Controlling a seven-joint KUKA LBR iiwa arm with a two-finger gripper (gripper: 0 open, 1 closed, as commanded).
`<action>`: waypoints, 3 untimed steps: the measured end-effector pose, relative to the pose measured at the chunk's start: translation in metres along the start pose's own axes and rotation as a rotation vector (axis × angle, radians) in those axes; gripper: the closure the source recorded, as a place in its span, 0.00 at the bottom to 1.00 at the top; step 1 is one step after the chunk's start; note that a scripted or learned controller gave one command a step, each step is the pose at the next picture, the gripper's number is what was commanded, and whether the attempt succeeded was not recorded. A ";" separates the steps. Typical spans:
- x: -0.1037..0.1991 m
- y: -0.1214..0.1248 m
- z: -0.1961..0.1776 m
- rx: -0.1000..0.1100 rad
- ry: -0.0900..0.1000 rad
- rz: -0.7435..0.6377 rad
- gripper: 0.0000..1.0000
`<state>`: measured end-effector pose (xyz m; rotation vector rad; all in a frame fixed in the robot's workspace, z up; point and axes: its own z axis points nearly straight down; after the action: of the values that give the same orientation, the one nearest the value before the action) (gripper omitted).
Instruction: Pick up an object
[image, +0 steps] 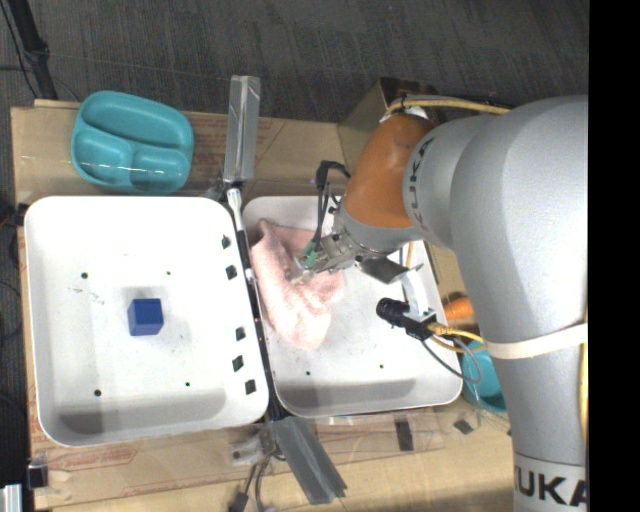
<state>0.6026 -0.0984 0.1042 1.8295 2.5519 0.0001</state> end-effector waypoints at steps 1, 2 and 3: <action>0.000 0.000 0.000 0.000 -0.001 0.000 0.00; 0.002 -0.019 0.011 0.000 0.001 0.049 0.00; 0.003 -0.018 0.000 -0.001 0.002 0.044 1.00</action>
<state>0.5849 -0.1016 0.1038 1.8862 2.5111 0.0030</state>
